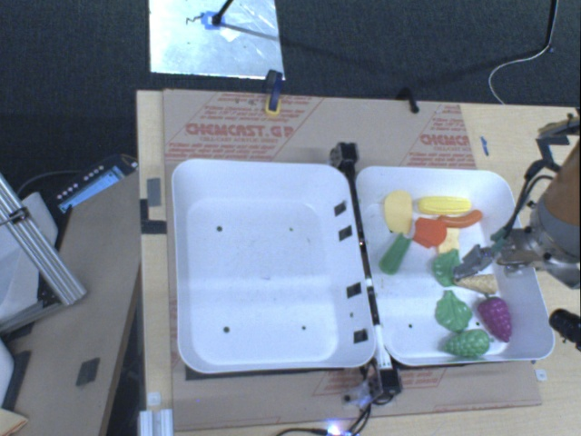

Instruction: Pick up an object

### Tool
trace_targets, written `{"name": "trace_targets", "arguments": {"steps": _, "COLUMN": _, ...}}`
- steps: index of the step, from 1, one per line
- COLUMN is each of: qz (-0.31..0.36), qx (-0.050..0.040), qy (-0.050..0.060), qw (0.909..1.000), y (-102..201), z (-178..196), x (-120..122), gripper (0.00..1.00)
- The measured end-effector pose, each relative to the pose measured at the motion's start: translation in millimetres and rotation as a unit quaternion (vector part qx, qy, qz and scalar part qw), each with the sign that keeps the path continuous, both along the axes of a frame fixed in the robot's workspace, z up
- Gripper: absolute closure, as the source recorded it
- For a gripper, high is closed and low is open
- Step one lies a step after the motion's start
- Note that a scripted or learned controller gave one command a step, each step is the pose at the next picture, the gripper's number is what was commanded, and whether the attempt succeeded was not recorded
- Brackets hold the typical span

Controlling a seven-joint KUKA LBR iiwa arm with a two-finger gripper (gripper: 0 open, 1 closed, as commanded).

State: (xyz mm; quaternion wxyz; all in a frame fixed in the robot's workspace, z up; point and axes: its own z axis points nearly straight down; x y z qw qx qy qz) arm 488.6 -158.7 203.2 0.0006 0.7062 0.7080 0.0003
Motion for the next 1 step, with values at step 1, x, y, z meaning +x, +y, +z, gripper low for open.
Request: {"name": "trace_targets", "arguments": {"steps": 1, "qz": 0.004, "qx": 0.0021, "qy": 0.002, "qw": 1.0, "y": 76.0, "z": -125.0, "x": 29.5, "gripper": 0.0}}
